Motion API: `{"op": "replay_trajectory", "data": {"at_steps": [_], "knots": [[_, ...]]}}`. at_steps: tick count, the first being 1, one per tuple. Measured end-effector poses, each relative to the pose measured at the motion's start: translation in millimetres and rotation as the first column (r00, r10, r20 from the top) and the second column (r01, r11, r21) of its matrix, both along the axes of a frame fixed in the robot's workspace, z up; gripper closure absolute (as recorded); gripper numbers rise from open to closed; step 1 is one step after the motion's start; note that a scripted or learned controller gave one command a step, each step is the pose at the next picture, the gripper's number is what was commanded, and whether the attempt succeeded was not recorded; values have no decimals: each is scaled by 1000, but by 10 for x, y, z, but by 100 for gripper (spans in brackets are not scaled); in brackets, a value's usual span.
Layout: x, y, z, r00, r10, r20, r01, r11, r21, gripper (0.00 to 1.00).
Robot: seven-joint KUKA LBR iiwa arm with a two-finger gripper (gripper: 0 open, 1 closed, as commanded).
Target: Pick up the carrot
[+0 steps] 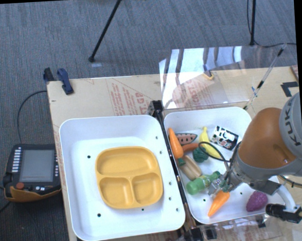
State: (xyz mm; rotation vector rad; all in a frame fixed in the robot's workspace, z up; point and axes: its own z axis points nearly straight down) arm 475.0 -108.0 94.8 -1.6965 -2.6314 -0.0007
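Note:
The carrot (217, 203), a short orange cone, lies at a slant near the front wall of the right bin (243, 115), thick end up and to the right. My gripper (221, 185) hangs under the orange wrist band, right over the carrot's thick end and apparently touching it. The wrist hides how it meets the carrot. The carrot's pointed end rests on the bin floor.
The right bin also holds a second long orange piece (175, 142), a watermelon slice (186, 138), a banana (204, 135), a black-and-white card (225, 137), a green toy (199, 184) just left of the gripper, and a purple bunch (256, 201). A yellow divided plate (129, 176) lies in the left bin (70, 149).

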Motion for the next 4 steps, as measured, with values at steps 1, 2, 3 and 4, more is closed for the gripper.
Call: {"op": "replay_trajectory", "data": {"at_steps": [1, 2, 3, 4], "knots": [[11, 960, 919, 960, -280, 5, 280, 960, -5, 100], [51, 1769, 904, 971, -241, 1, 241, 971, -6, 100], [76, 1795, 904, 674, -739, 4, 739, 674, -13, 100], [115, 1543, 931, 33, -999, 9, 999, 33, -14, 100]]}}
